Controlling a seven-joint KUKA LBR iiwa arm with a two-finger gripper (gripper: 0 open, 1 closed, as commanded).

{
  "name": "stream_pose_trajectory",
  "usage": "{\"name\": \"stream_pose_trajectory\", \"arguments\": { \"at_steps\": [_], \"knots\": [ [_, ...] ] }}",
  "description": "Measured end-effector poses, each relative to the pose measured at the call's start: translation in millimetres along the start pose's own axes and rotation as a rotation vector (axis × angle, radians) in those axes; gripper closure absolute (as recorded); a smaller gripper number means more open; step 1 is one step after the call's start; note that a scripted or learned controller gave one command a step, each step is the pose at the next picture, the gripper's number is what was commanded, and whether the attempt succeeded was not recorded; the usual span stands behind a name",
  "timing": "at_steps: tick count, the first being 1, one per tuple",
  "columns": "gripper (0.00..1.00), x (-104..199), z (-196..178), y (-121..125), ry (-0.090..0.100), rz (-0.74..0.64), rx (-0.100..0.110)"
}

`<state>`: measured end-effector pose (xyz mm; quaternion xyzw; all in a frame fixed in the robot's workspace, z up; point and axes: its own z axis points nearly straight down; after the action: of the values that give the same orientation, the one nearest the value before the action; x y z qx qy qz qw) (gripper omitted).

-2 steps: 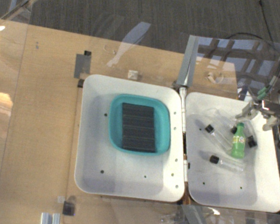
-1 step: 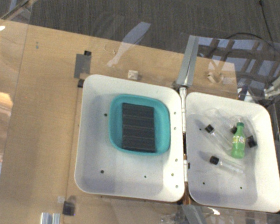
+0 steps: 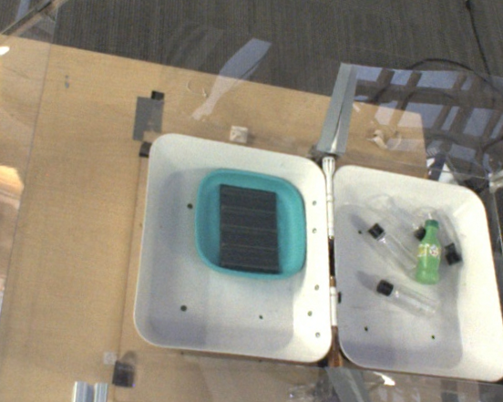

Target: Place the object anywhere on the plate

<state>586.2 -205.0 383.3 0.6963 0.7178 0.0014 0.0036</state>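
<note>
Camera view: a dark ribbed slab (image 3: 248, 229) lies flat in the middle of the teal plate (image 3: 292, 247), wholly inside its rim. If the slab is the object, I judge the placing done, and the next move calls only for the arm to stay clear. The slab's long axis runs from the plate's near rim to its far rim, leaning slightly left at the far end; neither end looks different from the other. Well right of the plate, in the other bin, a green bottle (image 3: 428, 253) lies among clear tubes (image 3: 404, 297), cap towards the far side. If one of these is meant, picking is not yet begun. I cannot tell how the gripper's jaws stand.
</note>
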Motion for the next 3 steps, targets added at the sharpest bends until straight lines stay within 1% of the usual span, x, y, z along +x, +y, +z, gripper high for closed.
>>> {"name": "stream_pose_trajectory", "arguments": {
  "at_steps": [1, 2, 3],
  "knots": [
    [0.00, 1, -9, -40, 0.000, 0.069, 0.000],
    [0.00, 12, -54, -90, 0.000, 0.139, -0.001],
    [0.00, 13, 90, -98, 0.001, 0.062, 0.002]
  ]
}}
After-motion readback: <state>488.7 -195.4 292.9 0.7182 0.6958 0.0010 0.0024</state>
